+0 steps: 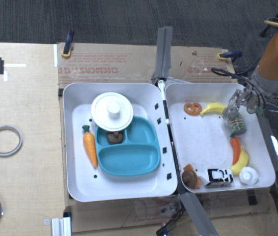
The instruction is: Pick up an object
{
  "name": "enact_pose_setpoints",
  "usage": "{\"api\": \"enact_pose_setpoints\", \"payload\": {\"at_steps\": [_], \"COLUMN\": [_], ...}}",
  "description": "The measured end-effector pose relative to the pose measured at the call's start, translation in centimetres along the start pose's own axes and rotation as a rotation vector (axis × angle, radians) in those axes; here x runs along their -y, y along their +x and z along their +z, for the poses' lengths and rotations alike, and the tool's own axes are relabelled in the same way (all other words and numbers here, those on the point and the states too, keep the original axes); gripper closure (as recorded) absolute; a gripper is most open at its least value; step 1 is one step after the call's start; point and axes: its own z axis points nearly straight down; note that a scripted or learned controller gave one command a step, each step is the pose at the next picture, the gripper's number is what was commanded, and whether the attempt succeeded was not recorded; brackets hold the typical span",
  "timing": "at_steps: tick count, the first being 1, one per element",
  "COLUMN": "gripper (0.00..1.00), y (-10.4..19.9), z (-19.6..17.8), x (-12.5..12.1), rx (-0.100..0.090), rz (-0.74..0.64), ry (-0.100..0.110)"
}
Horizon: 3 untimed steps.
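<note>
Bins sat side by side on the bench. The left bin held a blue divided tray, a white round lid overlapping its upper edge, a small brown item in a tray compartment, and a toy carrot just left of the tray. The right bin held a pretzel, a banana, a red pepper, a yellow piece, a white cap, a black-and-white block and a brown lump. The gripper hung at that bin's upper right over a speckled green object; whether it was open or gripping could not be told.
</note>
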Motion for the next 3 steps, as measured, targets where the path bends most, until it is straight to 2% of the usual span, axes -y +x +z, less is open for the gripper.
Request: {"api": "enact_pose_setpoints", "payload": {"at_steps": [1,2,3], "gripper": [1.00,1.00,1.00], "y": [5.1,4.6,6.0], "z": [-10.2,-3.7,-12.2], "x": [-2.9,0.4,-5.8], "rx": [0.001,-0.002,-0.001], "rz": [0.062,0.509,0.550], "ry": [-0.001,0.002,0.001]}}
